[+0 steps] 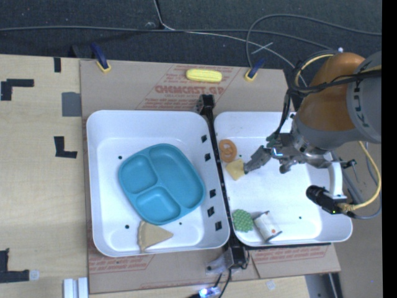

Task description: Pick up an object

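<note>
On tabletop [37,185]: two white bins. Left bin [99,166]: one blue divided plate [161,182], one tan wedge [152,236]. Right bin [322,228]: one orange ring [227,149], one yellow chunk [236,170], one green piece [243,220], one white-red cylinder [267,226]. Yellow corn [203,76] on cardboard behind bins. Tool [253,165] low beside yellow chunk; finger spread hard to make out, cannot tell. Arm cut off at right.
</note>
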`<state>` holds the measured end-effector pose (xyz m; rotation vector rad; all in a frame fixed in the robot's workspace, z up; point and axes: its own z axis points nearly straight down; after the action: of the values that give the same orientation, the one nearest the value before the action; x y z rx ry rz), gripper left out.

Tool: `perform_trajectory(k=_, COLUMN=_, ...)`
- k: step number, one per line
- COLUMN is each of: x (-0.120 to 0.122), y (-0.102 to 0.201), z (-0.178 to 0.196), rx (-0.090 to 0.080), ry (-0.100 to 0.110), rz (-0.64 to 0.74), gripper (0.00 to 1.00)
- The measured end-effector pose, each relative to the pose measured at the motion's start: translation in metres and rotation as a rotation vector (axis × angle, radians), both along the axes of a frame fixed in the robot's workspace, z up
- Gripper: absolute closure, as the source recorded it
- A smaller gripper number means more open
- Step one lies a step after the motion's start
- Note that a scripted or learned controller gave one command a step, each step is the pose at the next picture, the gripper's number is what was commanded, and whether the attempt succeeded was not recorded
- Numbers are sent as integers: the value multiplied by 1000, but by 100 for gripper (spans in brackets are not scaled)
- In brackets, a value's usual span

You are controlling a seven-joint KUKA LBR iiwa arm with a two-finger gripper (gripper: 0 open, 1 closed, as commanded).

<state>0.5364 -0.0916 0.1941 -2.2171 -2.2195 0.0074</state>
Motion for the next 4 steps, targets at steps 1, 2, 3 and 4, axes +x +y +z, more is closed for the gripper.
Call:
perform_trajectory(k=1, x=2, y=-4, z=-45, rx=0, ry=-1, rz=-1, gripper=0)
perform_trajectory(k=2, x=1, y=-6, z=-109, rx=-1, ry=-2, rz=0, gripper=0)
perform_trajectory(k=3, x=2, y=-5, z=-96, rx=1, ry=-4, rz=1, gripper=100)
perform_trajectory(k=4, x=1, y=-2, z=-54, rx=1, ry=-8, rz=0, gripper=100)
